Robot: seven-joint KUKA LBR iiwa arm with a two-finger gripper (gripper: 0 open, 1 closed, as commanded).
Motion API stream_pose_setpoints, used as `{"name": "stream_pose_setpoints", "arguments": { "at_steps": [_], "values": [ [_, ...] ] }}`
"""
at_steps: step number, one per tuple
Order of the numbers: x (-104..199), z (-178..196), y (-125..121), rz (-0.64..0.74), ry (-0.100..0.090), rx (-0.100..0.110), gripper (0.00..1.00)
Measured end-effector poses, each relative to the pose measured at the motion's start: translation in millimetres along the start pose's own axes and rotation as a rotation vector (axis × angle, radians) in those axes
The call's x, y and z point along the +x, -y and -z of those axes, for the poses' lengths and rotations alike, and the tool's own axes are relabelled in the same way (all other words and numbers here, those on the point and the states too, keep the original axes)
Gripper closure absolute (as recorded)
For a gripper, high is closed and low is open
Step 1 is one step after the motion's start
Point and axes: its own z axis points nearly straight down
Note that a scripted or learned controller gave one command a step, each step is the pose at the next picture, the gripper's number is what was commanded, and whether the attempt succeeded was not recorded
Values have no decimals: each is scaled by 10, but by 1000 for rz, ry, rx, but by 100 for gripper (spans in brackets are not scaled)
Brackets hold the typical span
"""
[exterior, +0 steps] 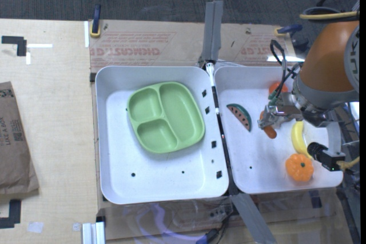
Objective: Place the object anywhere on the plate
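A light green plate (166,117) with three compartments lies in the left white bin (114,180), with nothing on it. My gripper (273,114) is low in the right bin (251,174), right over a small orange object (268,125) that peeks out at its lower left. I cannot tell whether the object is gripped. A watermelon slice (240,116) lies just left of the gripper. Below and to the right are a yellow banana (297,137) and an orange pumpkin-shaped piece (299,168).
A red-orange item (278,88) sits behind the gripper near the right bin's far wall. The arm's grey body and orange band (331,60) cover that bin's right side. A ridge (217,123) divides the two bins. A brown paper bag (14,140) lies on the bench at the left.
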Motion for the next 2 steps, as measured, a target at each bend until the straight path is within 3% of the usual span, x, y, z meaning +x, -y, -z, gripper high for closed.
{"name": "stream_pose_setpoints", "arguments": {
  "at_steps": [1,2],
  "values": [
    [731,582,-315,70,1,2,100],
    [1631,-43,-662,275,1,3,100]
  ]
}}
